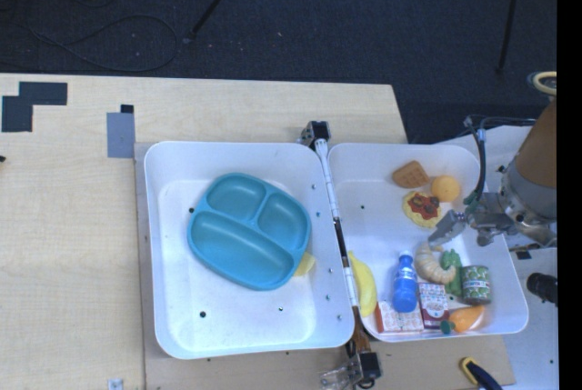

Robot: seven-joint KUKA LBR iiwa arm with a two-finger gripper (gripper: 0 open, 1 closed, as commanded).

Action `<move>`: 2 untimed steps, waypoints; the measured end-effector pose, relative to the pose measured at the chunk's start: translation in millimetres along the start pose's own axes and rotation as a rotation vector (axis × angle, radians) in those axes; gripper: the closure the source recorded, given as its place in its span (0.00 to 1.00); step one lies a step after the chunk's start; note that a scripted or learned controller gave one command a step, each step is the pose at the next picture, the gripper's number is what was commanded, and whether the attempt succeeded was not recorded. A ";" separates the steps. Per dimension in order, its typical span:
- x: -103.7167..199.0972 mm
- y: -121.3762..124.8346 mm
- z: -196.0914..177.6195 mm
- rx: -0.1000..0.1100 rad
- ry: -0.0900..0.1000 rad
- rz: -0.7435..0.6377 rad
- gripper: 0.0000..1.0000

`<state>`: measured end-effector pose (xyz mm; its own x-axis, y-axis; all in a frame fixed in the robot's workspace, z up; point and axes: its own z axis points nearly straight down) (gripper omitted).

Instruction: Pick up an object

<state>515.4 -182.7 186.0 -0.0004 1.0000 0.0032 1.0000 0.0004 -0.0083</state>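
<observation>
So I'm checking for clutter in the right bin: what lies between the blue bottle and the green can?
In the camera view, a pale shrimp-like toy lies between the blue bottle and the green can, with a small red-and-white packet just below it.

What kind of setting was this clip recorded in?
Most likely a robotics lab bench for grasping trials: two white bins side by side on a wooden bench, toy food such as a small blue bottle, and cables across dark carpet.
</observation>
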 end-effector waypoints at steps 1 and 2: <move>68.6 22.2 99.2 -0.004 -0.001 0.001 0.00; -3.3 2.5 99.0 -0.007 -0.003 0.002 0.00</move>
<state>517.1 -185.7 87.1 0.0016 1.0000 0.0004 1.0000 -0.0016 -0.0012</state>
